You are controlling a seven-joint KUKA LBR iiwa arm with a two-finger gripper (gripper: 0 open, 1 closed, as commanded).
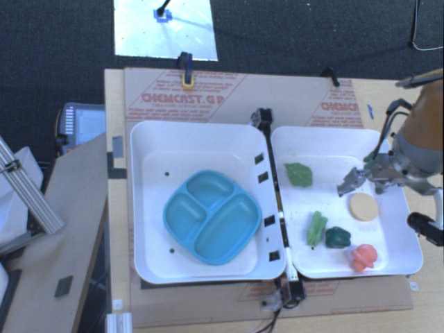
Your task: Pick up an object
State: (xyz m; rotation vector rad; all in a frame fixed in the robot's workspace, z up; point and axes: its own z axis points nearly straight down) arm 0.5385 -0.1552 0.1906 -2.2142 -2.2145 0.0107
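White bins side by side on the bench: left bin (149, 186) holding a blue divided plate (211, 216), right bin (326, 141) holding the loose pickable stuff. Spread well apart there, probably so a claw can drop on one without bumping the rest: leafy green piece (300, 175), green pod (317, 228), dark green lump (338, 237) just beside it, pinkish-red item (363, 256) near the front corner, tan disc (363, 207) toward the right wall. Gripper (355, 180) hanging low over the right bin, just up-left of the tan disc (likeliest target, just a guess). Nothing seen between the prongs; spread or pinched, can't tell from this angle.
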